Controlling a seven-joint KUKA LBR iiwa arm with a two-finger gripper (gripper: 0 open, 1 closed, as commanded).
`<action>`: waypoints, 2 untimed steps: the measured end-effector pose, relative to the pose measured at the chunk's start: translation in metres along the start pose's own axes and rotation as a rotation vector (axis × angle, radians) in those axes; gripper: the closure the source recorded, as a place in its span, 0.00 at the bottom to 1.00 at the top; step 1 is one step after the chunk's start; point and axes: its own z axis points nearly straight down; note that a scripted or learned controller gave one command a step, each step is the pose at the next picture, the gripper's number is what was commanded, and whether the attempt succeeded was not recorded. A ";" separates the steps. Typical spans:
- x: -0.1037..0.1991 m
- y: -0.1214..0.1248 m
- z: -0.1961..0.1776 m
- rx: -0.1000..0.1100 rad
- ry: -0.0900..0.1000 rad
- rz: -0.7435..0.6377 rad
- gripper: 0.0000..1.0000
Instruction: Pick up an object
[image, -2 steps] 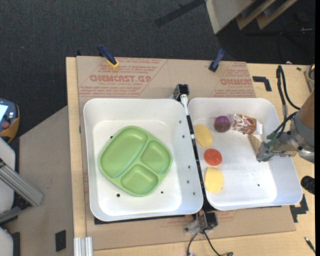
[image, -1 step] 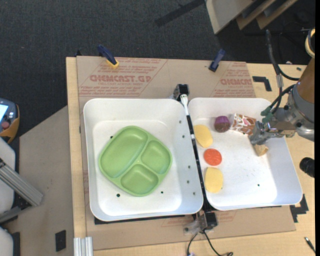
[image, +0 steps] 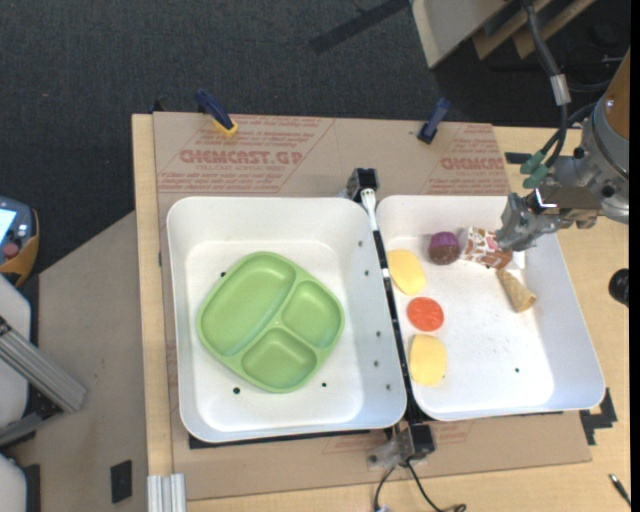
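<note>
gripper (image: 512, 232): low over right bin (image: 560, 385), opening cannot be told | landmark purple ball (image: 444, 247): gripper just right of it, patterned packet (image: 484, 247) between | divided green plate (image: 271, 320): left bin (image: 190, 300)

A green three-compartment plastic plate (image: 270, 320) lay in the left white bin (image: 180, 300). In the right white bin (image: 570, 340), the gripper (image: 515, 238) hovered over a red-and-white patterned packet (image: 484, 246), beside a round purple object (image: 444, 247).

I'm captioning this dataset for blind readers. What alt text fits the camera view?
A grey arm's tool hovers at the right bin's far edge, near a purple ball, wrapped snack and orange disc. The left bin holds a green divided plate.
</note>
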 end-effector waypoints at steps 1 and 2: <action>0.049 0.001 -0.122 -0.003 0.002 0.002 1.00; -0.080 -0.001 -0.115 0.010 -0.006 0.023 1.00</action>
